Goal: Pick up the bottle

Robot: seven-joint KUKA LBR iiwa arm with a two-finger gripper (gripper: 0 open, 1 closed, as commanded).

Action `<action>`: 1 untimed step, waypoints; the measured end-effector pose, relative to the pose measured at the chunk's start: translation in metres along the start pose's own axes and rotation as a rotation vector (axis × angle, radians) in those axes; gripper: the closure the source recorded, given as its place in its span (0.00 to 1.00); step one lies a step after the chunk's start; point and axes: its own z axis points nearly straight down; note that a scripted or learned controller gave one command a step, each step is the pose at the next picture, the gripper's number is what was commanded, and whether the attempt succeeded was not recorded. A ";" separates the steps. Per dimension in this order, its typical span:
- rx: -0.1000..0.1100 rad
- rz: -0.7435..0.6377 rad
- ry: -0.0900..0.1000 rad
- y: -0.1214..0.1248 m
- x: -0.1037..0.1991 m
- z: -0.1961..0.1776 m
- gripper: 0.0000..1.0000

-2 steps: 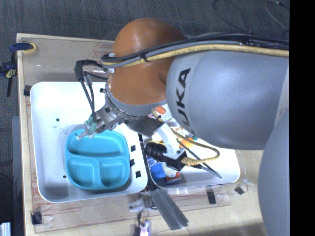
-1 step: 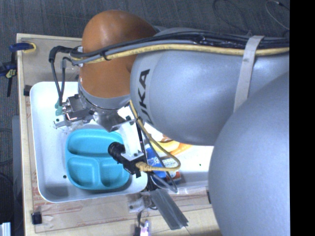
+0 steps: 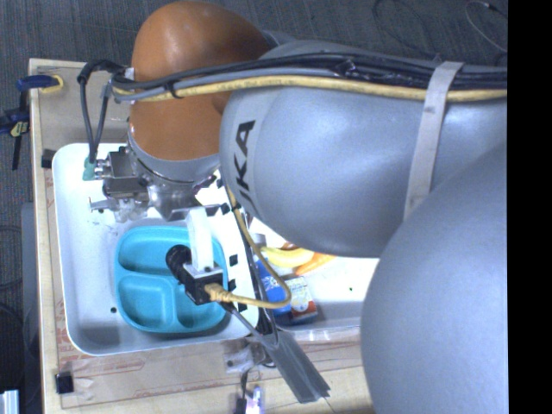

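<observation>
My hand (image 3: 129, 190) hangs low over the far left corner of the left bin (image 3: 73, 257), close above its white floor, and from this slant I cannot tell how wide it stands or whether it touches anything; nothing shows in its grip. Just in front of it, toward the near side of the same bin, lies a blue tray (image 3: 151, 296) with two hollows. My arm (image 3: 345, 162), grey with its orange band, covers most of the rest. To the right of the tray, peeping out from under my arm, the bottle (image 3: 289, 298) lies on its side, blue with a pale label, well apart from my hand; which bin it is in I cannot tell. Something yellow (image 3: 289, 254) lies just behind it. A blue clamp (image 3: 30, 83) sits at the counter's (image 3: 43, 231) far left corner.
</observation>
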 end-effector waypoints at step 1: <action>0.001 -0.001 0.000 0.000 0.000 0.000 0.00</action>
